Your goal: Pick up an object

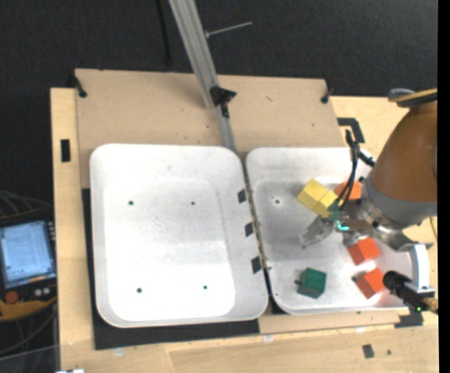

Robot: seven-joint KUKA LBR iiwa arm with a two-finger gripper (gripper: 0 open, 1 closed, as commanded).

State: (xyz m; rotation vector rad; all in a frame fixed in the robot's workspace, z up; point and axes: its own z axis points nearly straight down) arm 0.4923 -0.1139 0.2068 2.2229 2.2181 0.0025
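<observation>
The grey arm with its orange band enters at three o'clock and carries its two-finger gripper [318,235] low over the right-hand shallow white bin [287,169], the metal tips pointing toward the bin's middle; whether they are apart or together I cannot tell from this slanted view, and nothing is seen between them. The nearest candidate is the yellow blocky plastic piece [316,196], lying just beside the wrist at about twelve o'clock from the tips. To do this step well, I judge the arm should centre squarely over one piece and come straight down, since the pieces sit close together and a skewed approach could nudge a neighbour (the yellow one looks made of two joined cubes, so its narrower side seems the better bite). In that same bin lie a dark green block [312,282] at six o'clock, an orange-red block [364,249] near the wrist and another orange-red block [368,282] toward five o'clock. The left-hand white bin [166,231] shows bare floor with a few dark dots.
</observation>
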